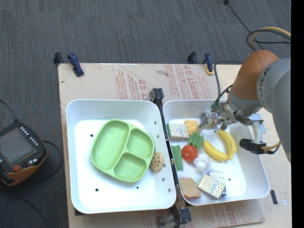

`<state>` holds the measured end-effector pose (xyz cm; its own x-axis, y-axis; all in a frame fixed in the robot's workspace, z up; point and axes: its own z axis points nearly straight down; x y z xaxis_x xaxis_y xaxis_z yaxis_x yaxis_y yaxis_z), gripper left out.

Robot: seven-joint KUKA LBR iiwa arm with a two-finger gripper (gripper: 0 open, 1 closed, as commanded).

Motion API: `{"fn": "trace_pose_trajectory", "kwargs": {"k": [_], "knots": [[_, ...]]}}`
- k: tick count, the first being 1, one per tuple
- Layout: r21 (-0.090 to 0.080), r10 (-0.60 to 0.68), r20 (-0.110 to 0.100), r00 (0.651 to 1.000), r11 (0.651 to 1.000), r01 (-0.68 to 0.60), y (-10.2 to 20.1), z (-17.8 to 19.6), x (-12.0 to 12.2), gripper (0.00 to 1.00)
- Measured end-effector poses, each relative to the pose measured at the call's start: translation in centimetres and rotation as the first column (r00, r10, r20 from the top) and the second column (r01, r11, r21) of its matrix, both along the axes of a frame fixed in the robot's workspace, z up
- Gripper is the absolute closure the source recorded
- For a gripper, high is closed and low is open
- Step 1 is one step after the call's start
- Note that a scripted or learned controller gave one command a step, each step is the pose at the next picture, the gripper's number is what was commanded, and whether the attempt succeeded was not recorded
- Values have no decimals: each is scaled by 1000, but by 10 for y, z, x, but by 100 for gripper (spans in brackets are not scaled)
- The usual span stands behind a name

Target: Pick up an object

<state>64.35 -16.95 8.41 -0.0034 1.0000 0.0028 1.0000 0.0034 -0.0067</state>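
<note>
My gripper (pixel 213 122) hangs over the back of the right bin (pixel 254 175), its fingers apart and nothing between them. Just left of it lie a yellow cheese wedge (pixel 191 126) and a small striped box (pixel 178 130). In front of it are two bananas (pixel 223 146), a green leafy piece (pixel 195 139), a red tomato (pixel 189 152), a green stick (pixel 176 156), a white lump (pixel 201 163), a slice of toast (pixel 190 187) and a patterned box (pixel 212 184).
The left bin (pixel 78 194) holds a green divided plate (pixel 121 151) and a cookie (pixel 157 161) by its right wall. A black divider (pixel 166 141) runs between the bins. Blue clamps (pixel 75 63) grip the board's back edge. A handheld controller (pixel 19 151) lies off the bench at left.
</note>
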Motion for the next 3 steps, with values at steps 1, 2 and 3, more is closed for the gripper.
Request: {"fn": "trace_pose_trajectory", "kwargs": {"k": [1,2,3], "knots": [[1,3,-4,1000,1000,-3,0,7,0,100],[1,3,-4,1000,1000,-3,0,7,0,0],[2,6,-9,1000,1000,-6,1,14,0,100]]}}
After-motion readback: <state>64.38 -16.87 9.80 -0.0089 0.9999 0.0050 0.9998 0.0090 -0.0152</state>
